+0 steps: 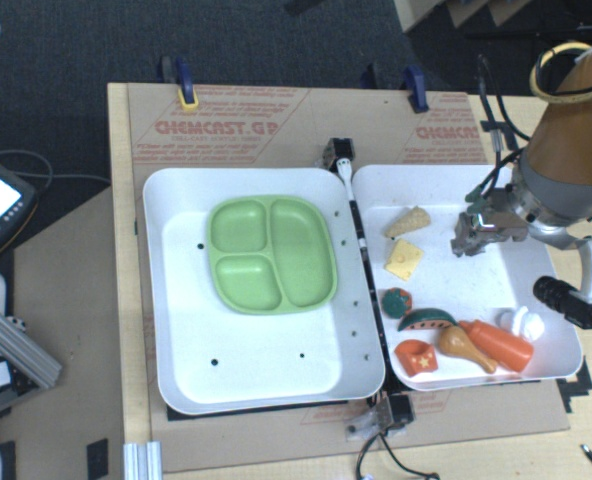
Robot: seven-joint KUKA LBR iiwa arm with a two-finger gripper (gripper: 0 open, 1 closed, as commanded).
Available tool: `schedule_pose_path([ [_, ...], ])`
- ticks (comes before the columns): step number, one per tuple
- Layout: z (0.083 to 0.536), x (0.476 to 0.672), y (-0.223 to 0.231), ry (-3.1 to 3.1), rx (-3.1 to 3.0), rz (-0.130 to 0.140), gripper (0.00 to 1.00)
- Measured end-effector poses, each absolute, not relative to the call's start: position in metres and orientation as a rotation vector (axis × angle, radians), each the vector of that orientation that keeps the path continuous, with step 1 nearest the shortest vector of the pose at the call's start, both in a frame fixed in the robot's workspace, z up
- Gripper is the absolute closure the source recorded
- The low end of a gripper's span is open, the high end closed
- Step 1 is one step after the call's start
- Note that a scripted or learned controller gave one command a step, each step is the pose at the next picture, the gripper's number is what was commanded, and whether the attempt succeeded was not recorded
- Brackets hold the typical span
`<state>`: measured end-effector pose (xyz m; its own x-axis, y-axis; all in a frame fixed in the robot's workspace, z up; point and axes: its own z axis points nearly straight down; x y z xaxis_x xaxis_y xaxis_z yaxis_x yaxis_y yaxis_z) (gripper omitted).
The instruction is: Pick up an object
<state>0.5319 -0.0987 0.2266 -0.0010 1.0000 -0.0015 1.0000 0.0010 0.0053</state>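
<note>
Two bins: a left bin (166, 298) and a right bin (551, 298) sit side by side on the tabletop (126, 218).
Left bin: holds a pale green divided plate (272, 254) with three compartments, lying flat.
Right bin: toy food lies along its left side and near edge.
Carrot: an orange carrot (500, 345) lies flat near the bin's near right corner, long axis running left to right, slightly slanted, with its narrow end toward the left.
Drumstick: a tan drumstick (463, 345) touches the carrot's left end, its thin end slanting down to the right.
Cheese: a yellow cheese wedge (404, 260) lies flat, and a paler wedge (409, 221) lies above it, pointing left.
Other pieces: a red and green ball (397, 300), a watermelon slice (427, 319), an orange-red piece (416, 357) and a white piece (526, 321) lie near the carrot.
Jaws: the gripper (473, 234) hangs over the right bin's upper middle, apart from the food; whether the jaws are spread or pressed together cannot be told.
</note>
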Motion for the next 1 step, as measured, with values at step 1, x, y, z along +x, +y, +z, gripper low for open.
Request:
schedule_pose_path([
  [1, 0.2349, 0.5216, -0.0503, 2.228, 2.218, 0.001, 1.0],
])
